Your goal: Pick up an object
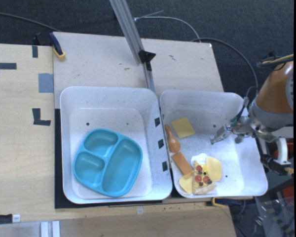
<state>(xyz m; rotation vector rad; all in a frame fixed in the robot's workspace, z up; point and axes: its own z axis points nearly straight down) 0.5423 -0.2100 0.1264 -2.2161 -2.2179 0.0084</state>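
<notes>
My gripper (227,137) hangs over the right bin (246,179), near its middle right, with the orange-banded wrist (275,90) behind it. Its two grey fingers (217,135) stand apart, open, with bare bin floor between them. To its left lie a yellow square slab (183,127), an orange spoon-like piece (173,141) and a brown block (182,163). In front of it and lower left sits a pizza slice (202,177) beside pale yellow pieces (214,167) and a small white lump (199,159). None of these touches the gripper.
The left bin (74,100) holds a blue divided plate (107,162). A slanted metal rail (127,21) runs down to the wall between the bins. Cables (222,43) trail behind the right bin. A blue and yellow tool (56,46) lies at the bench's far left.
</notes>
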